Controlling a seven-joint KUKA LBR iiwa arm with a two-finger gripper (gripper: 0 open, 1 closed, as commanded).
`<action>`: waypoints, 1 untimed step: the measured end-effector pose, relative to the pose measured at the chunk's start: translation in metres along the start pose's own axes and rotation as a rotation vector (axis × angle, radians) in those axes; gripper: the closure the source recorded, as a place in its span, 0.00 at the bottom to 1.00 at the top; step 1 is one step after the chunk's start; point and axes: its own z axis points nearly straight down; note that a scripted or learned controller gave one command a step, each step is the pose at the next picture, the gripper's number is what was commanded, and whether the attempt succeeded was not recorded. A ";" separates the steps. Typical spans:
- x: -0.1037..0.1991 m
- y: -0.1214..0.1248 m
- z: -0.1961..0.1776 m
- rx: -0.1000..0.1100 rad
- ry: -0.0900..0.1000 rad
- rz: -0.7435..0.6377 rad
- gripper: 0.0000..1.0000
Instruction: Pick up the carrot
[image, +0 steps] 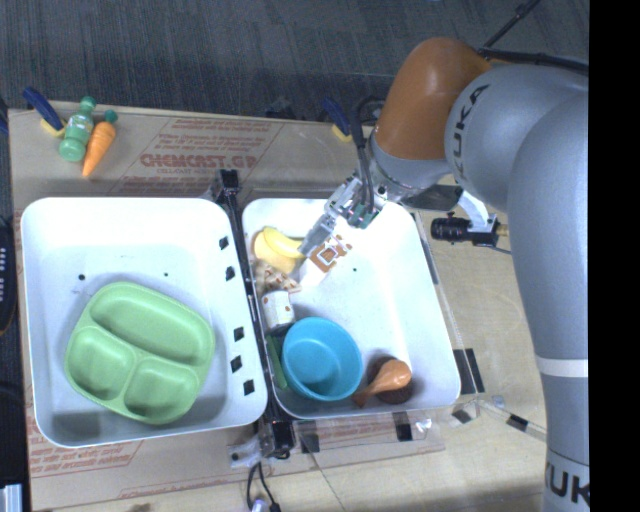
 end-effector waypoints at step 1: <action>0.046 -0.031 0.069 -0.003 -0.007 -0.109 0.00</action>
